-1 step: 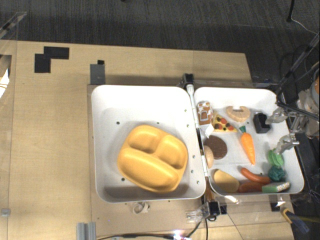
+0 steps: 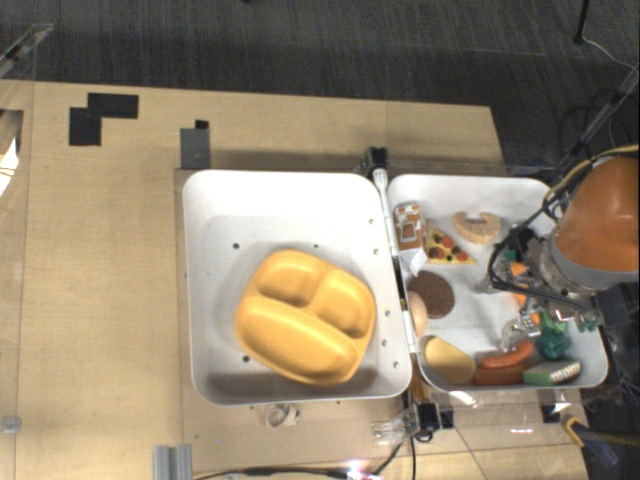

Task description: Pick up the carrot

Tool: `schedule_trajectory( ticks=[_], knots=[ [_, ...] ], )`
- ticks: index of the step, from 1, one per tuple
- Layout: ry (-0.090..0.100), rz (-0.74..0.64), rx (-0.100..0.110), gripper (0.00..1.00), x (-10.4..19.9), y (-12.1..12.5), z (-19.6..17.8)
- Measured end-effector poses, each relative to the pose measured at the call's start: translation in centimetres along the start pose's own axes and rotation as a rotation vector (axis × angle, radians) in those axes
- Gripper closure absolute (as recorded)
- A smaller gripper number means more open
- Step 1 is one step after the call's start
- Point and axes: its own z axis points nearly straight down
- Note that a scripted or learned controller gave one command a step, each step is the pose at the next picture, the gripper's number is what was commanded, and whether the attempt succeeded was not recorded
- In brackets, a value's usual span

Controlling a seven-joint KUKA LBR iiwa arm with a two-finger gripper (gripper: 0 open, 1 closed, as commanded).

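The carrot (image 2: 549, 320) lies in the right bin (image 2: 500, 184), near its right wall. It is orange, with a green leafy end pointing toward the front. Most of its body is hidden under my wrist, and a further orange patch shows at the wrist's upper left. My gripper (image 2: 527, 321) hangs low over the carrot, right above its middle. The grey wrist and the orange band (image 2: 603, 218) block the contact area, so whether anything is held is hidden.
Also in the right bin are a red sausage (image 2: 500, 366), a green item (image 2: 551, 373), a yellow piece (image 2: 448, 358), a brown disc (image 2: 432, 293), a pizza slice (image 2: 447, 249), a bread piece (image 2: 478, 228) and a small packet (image 2: 407, 224). The left bin (image 2: 215, 228) holds a big yellow loaf (image 2: 305, 314).
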Motion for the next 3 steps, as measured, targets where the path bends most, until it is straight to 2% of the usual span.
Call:
schedule_trajectory(
  ticks=[1, 2, 3],
  knots=[
    [-0.001, 0.051, 0.002, 0.0, 0.5, 2.2, 0.0],
    [0.001, 0.383, -0.001, 0.0, -1.0, -2.2, 0.1],
    [0.001, 0.605, -0.003, 0.0, -5.4, 1.7, 0.2]
  ],
)
